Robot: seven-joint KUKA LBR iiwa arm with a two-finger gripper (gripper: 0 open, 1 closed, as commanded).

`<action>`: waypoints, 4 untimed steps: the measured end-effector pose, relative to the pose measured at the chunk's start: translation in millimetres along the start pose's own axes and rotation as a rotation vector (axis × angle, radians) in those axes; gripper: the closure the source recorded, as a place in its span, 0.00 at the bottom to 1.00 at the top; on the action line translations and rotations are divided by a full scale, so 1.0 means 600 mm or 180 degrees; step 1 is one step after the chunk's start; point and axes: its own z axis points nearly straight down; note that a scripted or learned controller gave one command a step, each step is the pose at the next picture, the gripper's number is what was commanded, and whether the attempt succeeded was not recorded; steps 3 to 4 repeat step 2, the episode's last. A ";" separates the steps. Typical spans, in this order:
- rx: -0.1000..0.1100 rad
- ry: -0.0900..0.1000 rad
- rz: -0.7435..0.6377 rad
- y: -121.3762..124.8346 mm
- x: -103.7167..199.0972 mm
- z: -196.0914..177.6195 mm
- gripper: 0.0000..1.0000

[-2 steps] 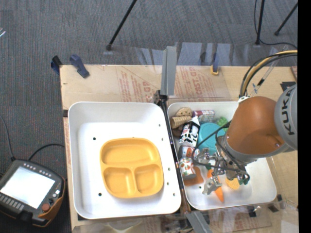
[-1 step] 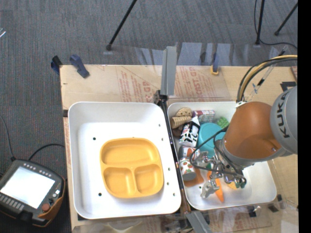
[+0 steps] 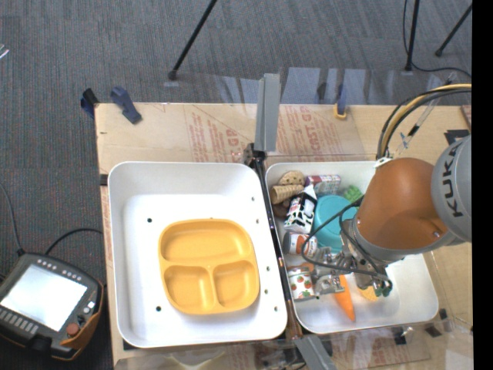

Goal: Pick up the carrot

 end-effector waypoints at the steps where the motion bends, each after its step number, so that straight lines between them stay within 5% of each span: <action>1: -0.0013 -0.0034 -0.0292 0.131 -0.006 -0.158 1.00; 2: -0.0012 -0.0014 -0.1847 0.209 -0.019 -0.293 1.00; 4: -0.0012 -0.0014 -0.1847 0.209 -0.019 -0.293 1.00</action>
